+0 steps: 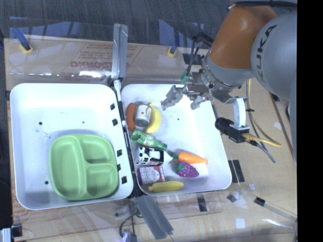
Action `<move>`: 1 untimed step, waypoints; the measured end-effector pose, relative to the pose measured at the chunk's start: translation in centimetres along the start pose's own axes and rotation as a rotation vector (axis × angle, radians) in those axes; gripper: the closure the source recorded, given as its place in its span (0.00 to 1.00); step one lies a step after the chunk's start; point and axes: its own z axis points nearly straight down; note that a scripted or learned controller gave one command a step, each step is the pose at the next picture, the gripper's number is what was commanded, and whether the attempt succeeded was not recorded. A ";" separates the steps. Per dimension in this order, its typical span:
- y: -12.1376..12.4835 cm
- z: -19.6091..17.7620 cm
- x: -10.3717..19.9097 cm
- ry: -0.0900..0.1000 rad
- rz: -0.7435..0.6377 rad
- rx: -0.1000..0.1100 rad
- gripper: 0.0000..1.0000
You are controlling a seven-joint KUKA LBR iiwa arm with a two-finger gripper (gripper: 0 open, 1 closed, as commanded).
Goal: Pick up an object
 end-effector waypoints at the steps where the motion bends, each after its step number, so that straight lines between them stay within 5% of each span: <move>1: 2.1 11.0 -0.2 -0.001 -0.125 0.000 0.00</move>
